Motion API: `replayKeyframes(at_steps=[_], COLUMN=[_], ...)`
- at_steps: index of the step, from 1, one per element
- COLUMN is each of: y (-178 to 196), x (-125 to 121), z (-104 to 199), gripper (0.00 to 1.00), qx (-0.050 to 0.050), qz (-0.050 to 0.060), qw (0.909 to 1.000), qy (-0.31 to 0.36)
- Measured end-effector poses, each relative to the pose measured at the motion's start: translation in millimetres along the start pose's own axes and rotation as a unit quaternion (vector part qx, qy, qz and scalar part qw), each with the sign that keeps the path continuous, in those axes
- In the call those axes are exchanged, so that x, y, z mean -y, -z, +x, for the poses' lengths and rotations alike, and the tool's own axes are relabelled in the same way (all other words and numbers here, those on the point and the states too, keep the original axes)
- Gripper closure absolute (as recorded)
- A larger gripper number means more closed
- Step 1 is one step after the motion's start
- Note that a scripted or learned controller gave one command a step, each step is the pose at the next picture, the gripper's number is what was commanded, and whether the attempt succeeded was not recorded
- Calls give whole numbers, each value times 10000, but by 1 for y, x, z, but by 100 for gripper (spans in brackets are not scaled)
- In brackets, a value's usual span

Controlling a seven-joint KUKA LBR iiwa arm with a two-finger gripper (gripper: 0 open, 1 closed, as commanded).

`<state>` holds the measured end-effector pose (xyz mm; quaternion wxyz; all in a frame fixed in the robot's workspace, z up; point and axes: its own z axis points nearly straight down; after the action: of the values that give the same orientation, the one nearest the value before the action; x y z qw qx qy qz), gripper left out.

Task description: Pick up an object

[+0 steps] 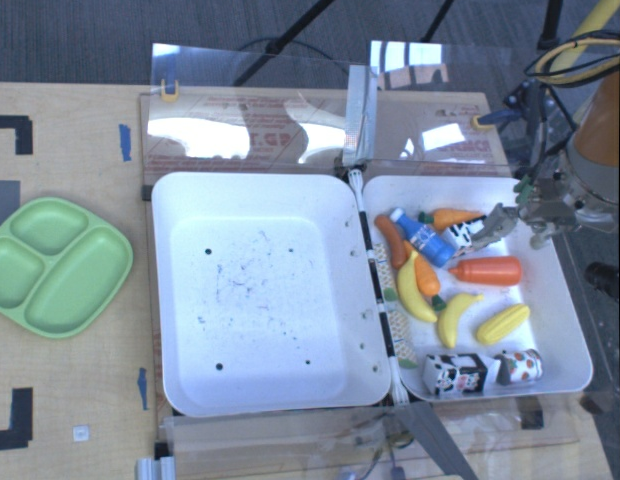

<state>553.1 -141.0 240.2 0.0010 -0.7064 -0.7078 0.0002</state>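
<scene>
Nearest, a toy cow carton (456, 374) lies far below the claw (498, 223), whose grip state I cannot tell; the orange bottle (486, 270) lies crosswise just beneath.

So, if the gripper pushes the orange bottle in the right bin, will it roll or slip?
The orange bottle lies on its side and looks round, so it would probably roll. Its surface appears smooth, so fingers may slip. A yellow banana lies close below it and might stop it; the right bin wall would too.
</scene>
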Motion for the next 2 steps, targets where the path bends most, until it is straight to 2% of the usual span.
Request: replayKeyframes(at_steps=[1,2], y=[-134,-150], x=[-35,6], z=[31,31], gripper=[0,0], qx=[3,50], qz=[-1,-79], qw=[9986,9915], qy=[536,1298])
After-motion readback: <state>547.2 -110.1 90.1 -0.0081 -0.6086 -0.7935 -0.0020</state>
